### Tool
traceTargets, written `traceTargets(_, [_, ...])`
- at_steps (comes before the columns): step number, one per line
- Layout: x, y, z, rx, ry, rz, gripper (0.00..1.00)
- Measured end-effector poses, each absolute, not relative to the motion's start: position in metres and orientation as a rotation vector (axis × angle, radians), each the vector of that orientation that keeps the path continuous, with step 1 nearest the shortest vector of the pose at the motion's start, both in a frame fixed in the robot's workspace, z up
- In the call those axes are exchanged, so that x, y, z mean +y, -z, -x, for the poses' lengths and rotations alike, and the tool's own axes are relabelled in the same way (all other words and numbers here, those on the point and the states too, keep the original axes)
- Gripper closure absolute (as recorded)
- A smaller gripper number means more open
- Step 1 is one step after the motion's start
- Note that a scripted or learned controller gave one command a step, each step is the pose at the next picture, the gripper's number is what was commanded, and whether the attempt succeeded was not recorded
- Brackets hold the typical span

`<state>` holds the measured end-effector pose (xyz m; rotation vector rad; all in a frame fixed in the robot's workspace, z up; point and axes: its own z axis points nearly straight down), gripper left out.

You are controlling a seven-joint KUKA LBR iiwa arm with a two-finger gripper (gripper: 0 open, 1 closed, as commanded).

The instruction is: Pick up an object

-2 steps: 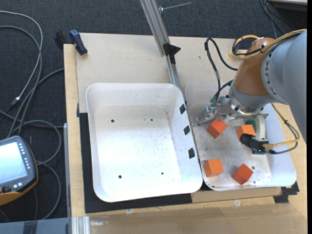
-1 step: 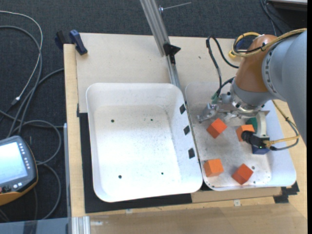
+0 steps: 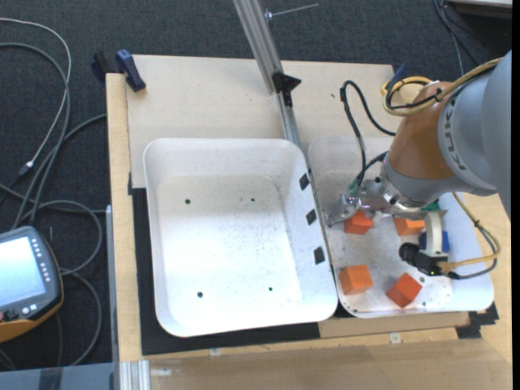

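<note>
Pincer (image 3: 355, 210) low in right bin (image 3: 325, 157), right over block (image 3: 357, 224), prob lining up grab. Grip state? can't tell, wrist blocks it. Other blocks (image 3: 355, 279) spread apart, easy pickings.

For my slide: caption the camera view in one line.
Gripper down in the right bin at an orange block; three more orange blocks lie nearby.
</note>
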<state>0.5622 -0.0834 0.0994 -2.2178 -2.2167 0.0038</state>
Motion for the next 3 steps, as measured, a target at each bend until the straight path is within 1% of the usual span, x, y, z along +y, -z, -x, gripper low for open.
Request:
traceTargets(1, [-0.084,-0.110,-0.564,-2.220,0.001,2.220,1.00])
traceTargets(2, [-0.007,-0.204,-0.556,-2.233,0.013,2.215,1.00])
traceTargets(3, [0.066,-0.199,-0.554,-2.230,0.004,2.209,1.00])
